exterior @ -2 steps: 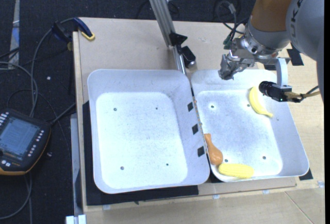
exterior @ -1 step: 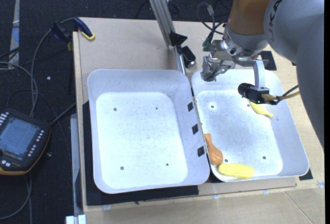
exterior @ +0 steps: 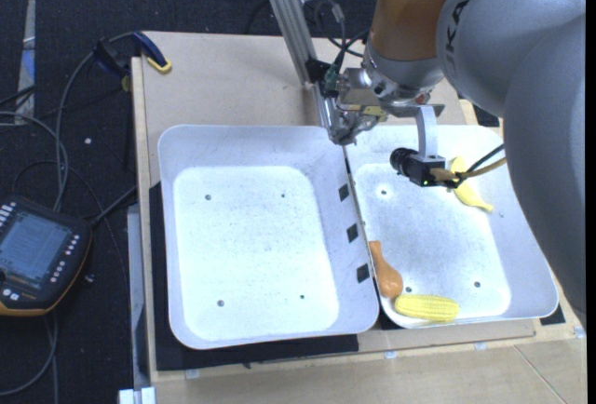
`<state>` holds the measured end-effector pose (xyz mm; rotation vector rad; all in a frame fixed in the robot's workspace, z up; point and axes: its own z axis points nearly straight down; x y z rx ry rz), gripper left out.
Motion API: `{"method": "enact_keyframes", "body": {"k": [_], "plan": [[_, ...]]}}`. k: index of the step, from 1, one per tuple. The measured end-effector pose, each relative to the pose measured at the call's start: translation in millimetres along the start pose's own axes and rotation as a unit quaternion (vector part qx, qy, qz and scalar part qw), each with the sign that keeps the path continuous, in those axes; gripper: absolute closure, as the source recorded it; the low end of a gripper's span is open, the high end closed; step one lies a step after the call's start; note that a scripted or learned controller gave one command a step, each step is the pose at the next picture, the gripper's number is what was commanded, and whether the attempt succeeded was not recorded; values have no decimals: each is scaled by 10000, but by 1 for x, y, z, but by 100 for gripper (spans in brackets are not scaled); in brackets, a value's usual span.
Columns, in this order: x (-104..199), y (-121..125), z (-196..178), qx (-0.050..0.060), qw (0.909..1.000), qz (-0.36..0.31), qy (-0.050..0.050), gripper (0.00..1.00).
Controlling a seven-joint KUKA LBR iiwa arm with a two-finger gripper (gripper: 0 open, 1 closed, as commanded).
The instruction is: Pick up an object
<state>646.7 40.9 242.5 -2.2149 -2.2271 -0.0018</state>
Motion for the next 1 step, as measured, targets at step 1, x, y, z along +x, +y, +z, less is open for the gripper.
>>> {"method": "enact_keyframes", "body": {"k": [1], "plan": [[49, -6, -4, 4, 10000, 5, -1, 100]]}}
